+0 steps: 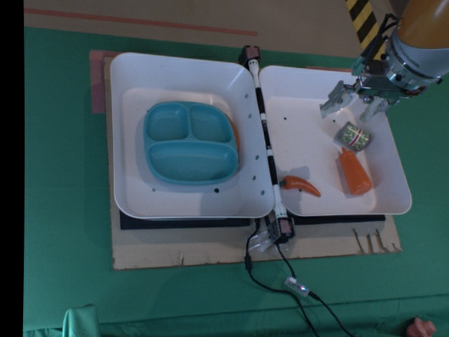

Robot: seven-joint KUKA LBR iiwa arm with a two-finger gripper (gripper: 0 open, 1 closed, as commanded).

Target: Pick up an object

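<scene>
Overhead slanted view of the bench. The gripper [356, 104] hangs over the far part of the right bin [309, 97] with its two fingers spread wide — one finger [334, 102] reaches out to the left, the other sits to the right, near the bin's far right wall. Nothing lies between the fingers; they grip no object. The arm [421, 30] enters from the upper right corner, its orange band uppermost and the grey wrist below it, the tool pointing down and slightly leftward into the bin.

Three objects lie in the right bin. A small green-and-white can [353, 136] rests on its side just near of the gripper, close below the fingertips; whether they touch it cannot be told. An orange bottle [355, 173] lies just near of the can, its long axis running far to near, narrow end toward the can. A red-orange chili pepper [300, 184] lies to the left of the bottle, near the divider between the bins, its long axis running left to right with the tapered tip pointing right and slightly near.

The left bin [133, 76] holds a teal divided plate [189, 143] — three compartments, lying flat near its middle.
</scene>
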